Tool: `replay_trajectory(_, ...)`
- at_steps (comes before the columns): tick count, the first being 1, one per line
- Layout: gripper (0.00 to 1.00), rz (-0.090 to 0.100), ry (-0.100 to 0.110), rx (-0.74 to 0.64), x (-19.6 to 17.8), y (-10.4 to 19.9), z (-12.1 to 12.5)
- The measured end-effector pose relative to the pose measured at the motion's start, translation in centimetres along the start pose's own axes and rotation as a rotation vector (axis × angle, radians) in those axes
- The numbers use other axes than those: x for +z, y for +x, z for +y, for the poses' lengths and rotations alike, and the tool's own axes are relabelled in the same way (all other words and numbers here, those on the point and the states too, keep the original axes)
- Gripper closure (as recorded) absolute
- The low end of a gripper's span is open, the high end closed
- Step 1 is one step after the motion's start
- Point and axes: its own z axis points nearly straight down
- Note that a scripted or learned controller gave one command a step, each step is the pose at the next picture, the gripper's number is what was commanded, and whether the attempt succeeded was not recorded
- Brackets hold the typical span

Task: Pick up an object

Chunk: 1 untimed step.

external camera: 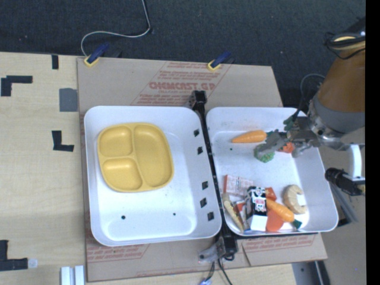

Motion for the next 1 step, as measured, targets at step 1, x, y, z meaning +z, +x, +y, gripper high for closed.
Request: replay_trajectory(1,0.00,0.001,-0.005,-0.001,15.53,3.50,4.48)
